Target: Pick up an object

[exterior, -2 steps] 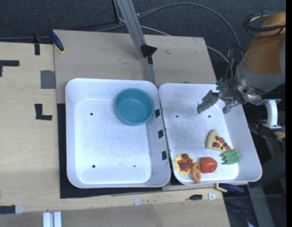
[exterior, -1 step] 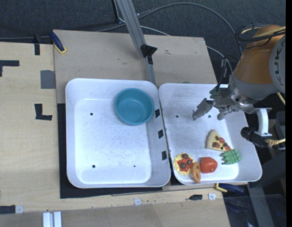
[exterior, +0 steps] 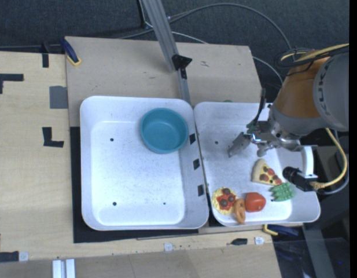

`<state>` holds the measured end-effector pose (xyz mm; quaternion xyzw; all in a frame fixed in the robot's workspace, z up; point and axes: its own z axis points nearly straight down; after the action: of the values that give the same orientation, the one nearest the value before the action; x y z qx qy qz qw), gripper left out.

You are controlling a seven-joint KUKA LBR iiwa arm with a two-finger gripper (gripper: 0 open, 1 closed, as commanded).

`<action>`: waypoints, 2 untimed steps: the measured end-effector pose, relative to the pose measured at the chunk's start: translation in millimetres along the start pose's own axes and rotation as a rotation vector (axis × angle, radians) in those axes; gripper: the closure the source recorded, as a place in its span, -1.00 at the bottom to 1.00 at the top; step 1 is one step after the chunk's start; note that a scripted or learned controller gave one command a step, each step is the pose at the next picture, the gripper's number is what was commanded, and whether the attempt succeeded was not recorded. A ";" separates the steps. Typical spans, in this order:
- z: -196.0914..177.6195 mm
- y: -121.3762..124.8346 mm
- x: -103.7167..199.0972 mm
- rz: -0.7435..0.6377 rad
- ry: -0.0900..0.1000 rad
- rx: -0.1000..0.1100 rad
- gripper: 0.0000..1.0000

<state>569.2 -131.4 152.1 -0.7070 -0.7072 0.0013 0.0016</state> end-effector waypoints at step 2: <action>35.7 -7.0 -4.6 -0.001 0.000 -0.003 1.00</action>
<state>562.0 -135.9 116.4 -0.7067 -0.7075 0.0004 0.0007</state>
